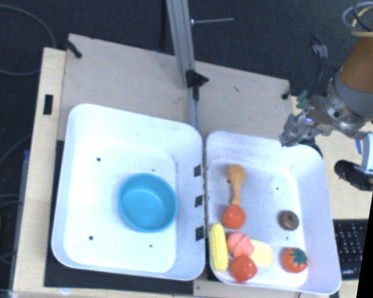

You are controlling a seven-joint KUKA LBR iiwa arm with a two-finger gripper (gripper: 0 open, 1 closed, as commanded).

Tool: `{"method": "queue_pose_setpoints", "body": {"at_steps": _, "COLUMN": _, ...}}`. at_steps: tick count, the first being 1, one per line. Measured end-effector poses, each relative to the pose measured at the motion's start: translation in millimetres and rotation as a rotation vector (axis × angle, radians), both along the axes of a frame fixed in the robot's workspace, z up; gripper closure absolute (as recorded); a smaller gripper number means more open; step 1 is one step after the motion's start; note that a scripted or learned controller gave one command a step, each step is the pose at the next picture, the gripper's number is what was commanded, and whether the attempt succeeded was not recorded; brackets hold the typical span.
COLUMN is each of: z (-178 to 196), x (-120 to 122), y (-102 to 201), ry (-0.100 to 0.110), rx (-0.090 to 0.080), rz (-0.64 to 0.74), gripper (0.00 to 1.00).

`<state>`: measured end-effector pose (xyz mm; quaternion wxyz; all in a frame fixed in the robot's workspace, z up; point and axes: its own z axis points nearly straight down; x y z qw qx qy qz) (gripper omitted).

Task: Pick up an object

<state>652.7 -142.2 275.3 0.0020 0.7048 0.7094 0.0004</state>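
— Grey and orange, my arm is hanging my gripper (293, 136) over the far edge of the right bin (322, 182); whether it is spread or pressed together I cannot tell

— What are you going for?

— I am eyeing the brown disc (288, 220), lying alone near the bin's right wall, well apart from the corn (219, 247) and tomatoes. It is probably light, stiff, smooth plastic; I am planning to pinch across its rim

The bowl (148, 203) lies in the left bin (87, 128); the toy foods (244, 250) cluster in the right bin's (320, 195) near half.
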Motion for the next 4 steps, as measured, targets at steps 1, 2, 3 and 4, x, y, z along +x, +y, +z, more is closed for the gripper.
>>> {"method": "queue_pose_setpoints", "body": {"at_steps": 1, "z": 4.5, "x": -9.9, "y": 44.1, "ry": 0.003, "rx": 0.003, "rz": 0.001, "gripper": 1.00}}
{"method": "queue_pose_setpoints", "body": {"at_steps": 2, "z": 6.5, "x": -33.3, "y": 95.9, "ry": 0.005, "rx": 0.004, "rz": 0.001, "gripper": 1.00}}
{"method": "queue_pose_setpoints", "body": {"at_steps": 3, "z": -10.9, "x": -45.7, "y": 146.1, "ry": 0.007, "rx": 0.003, "rz": 0.001, "gripper": 1.00}}
{"method": "queue_pose_setpoints", "body": {"at_steps": 4, "z": -25.9, "x": -61.9, "y": 192.3, "ry": 0.008, "rx": 0.003, "rz": 0.001, "gripper": 1.00}}
